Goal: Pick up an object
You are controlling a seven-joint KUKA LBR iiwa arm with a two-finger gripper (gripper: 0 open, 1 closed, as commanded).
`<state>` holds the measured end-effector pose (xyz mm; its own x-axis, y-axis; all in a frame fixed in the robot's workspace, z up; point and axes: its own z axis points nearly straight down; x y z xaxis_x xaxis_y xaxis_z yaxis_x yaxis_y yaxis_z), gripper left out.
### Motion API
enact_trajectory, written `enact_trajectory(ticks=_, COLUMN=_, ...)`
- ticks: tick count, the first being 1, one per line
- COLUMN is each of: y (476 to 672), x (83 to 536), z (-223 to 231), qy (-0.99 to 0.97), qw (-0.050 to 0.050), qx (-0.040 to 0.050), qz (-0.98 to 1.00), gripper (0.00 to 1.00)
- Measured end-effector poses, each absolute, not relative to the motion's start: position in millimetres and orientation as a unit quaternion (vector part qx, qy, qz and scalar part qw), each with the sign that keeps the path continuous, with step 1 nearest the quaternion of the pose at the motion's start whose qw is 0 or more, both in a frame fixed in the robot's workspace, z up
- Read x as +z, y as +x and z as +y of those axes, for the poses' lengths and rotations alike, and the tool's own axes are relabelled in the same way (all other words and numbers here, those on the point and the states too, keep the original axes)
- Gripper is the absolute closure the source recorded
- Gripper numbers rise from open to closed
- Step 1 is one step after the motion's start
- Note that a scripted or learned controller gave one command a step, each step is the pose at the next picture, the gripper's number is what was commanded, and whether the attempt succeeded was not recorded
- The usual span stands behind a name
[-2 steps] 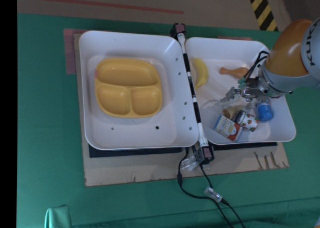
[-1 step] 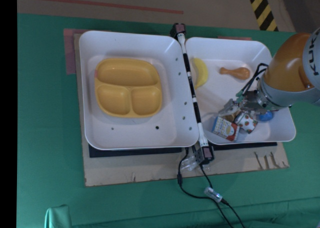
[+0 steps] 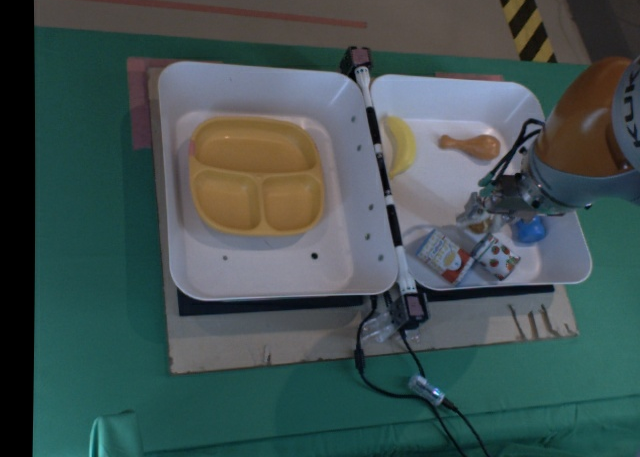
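Green-clothed table, two bins: gripper is seen low in right bin, finger state can't be told. Small can lies just near of it; judged light, stiff, slippery — best taken across its sides.

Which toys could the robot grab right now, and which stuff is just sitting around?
Could be grabbed, all in the right bin:
banana
chicken drumstick
juice carton
small printed can
blue toy
The gripper is low over these.

Just sitting around:
yellow divided plate in the left bin
cables at the front
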<state>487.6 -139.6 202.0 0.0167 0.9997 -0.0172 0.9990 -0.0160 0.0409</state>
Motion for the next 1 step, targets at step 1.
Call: enact_trajectory(ticks=1, y=517.6, x=315.2, z=-123.2, qy=0.709, qw=0.006, qx=0.0021, qz=0.705, gripper=1.0)
